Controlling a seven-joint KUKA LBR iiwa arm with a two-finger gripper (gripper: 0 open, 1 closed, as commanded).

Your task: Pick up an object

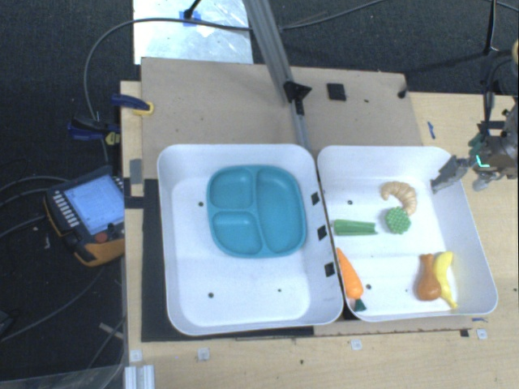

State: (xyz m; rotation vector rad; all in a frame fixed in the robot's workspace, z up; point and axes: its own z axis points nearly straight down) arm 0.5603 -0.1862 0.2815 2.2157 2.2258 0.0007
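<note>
Two shallow white bins sit side by side on the bench. The left bin [182, 298] holds a blue divided plate [257, 211] with three compartments, lying flat near the middle and toward the far side. The right bin [470, 241] holds the toy food. A tan croissant [401, 194] lies toward the far side, with a round green broccoli head [397, 220] just beside it on the near side, close enough that they seem to touch. A long green vegetable [354, 228], perhaps a cucumber or a pea pod, lies flat to the left of the broccoli, pointing toward the wall between the bins. An orange carrot [349, 275] lies along the left wall of this bin, its dark green top at the near end. In the near right corner a brown drumstick [427, 278] and a yellow banana [445, 277] lie side by side, touching. The gripper [460, 173] hangs at the far right edge of the right bin, above its rim, well apart from every piece of food and holding nothing. Two grey fingers [445, 176] spread out from it, with a gap between them, so it looks parted. A handheld control pad [87, 215] lies on the floor to the left of the bench.
</note>
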